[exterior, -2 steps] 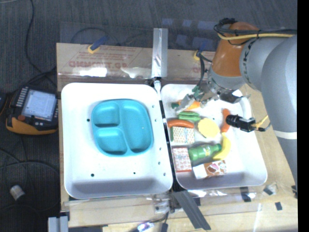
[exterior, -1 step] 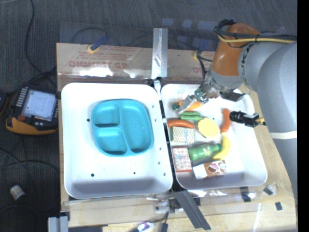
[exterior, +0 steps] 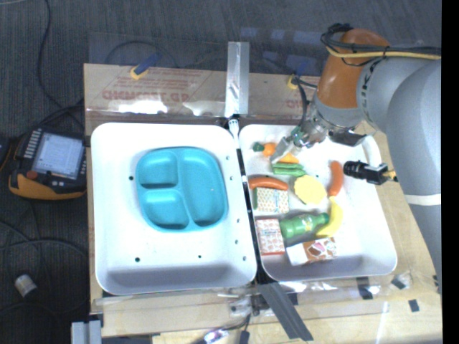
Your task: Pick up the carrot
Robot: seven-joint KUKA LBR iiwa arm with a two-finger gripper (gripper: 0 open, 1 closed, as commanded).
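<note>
The carrot (exterior: 269, 148) is a small orange piece lying near the back left corner of the right bin (exterior: 373, 242). My gripper (exterior: 289, 144) hangs low over the bin just to the carrot's right, its tip close to or touching the carrot. A green vegetable (exterior: 288, 169) lies directly in front of the gripper. From this height I cannot make out whether anything sits inside the gripper.
The right bin also holds an orange-red sausage (exterior: 267, 183), a yellow round piece (exterior: 310, 189), a long orange piece (exterior: 335, 178), a banana (exterior: 333, 219), a green bottle (exterior: 303, 226) and small boxes (exterior: 269, 235). The left bin (exterior: 115, 264) holds a blue divided plate (exterior: 181, 188).
</note>
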